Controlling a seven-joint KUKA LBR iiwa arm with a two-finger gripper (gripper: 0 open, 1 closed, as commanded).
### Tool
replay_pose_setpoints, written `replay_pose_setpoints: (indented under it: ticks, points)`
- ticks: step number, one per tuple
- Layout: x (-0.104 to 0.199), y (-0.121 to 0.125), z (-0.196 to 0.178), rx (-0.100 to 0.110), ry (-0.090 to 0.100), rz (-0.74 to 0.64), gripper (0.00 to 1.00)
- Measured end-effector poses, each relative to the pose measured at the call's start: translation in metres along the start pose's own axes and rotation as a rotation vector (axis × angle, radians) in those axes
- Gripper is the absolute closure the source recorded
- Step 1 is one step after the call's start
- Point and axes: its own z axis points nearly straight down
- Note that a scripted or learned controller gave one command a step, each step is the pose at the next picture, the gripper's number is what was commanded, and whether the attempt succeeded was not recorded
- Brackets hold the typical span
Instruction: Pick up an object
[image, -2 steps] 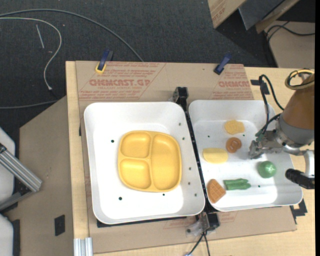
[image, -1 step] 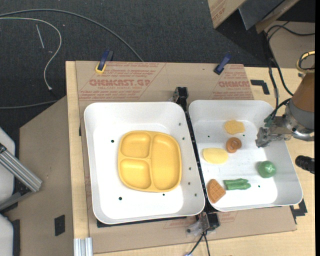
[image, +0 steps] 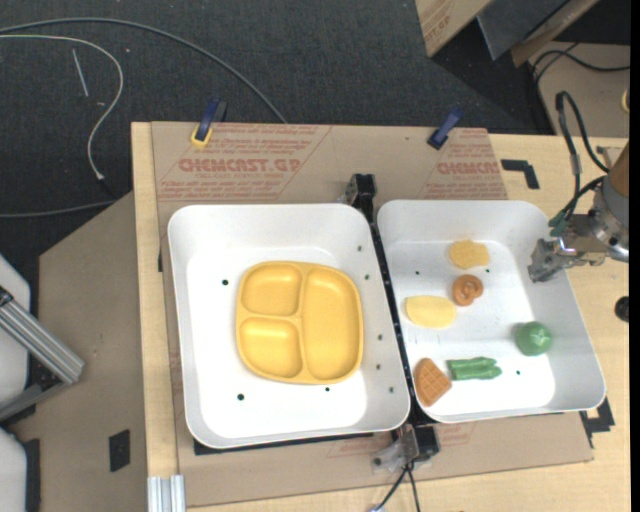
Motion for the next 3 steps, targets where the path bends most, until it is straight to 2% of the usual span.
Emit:
replay_pose_setpoints:
  ticks: [1, 2, 3]
  points:
    - [-0.005, 0.005, -0.064, -0.002, -0.001, 0.000, 1.00]
    - [0.042, -0.005, -0.048, 0.010, 0.005, -0.004, 1.00]
    - [0.103, -0.018, -0.042, 0.010, 0.007, -0.005, 1.00]
